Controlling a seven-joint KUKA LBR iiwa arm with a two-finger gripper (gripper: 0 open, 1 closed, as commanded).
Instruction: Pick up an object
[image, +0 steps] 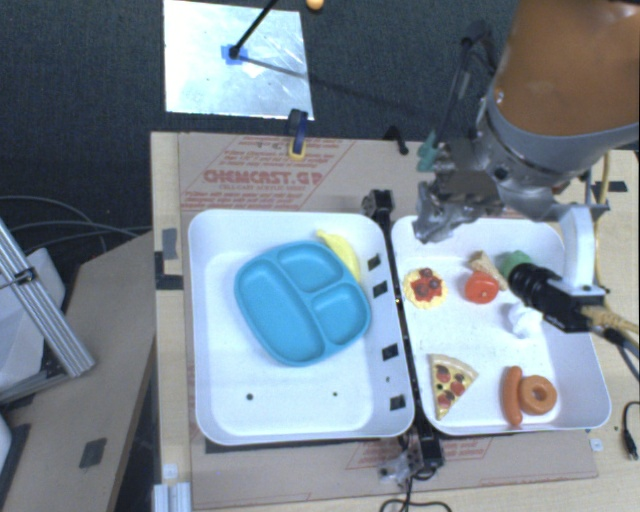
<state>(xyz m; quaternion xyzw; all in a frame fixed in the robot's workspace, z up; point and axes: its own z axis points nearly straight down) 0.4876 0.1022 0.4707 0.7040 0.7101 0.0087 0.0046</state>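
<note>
The gripper hangs over the top left corner of the right bin, and nothing sits between its grey fingers, but how far apart they are is too blurry to tell. Below it in that bin lie a small round pizza, a red tomato, a pizza slice, a hot dog and a donut. The left bin holds a blue plate with a yellow banana touching its top edge.
</note>
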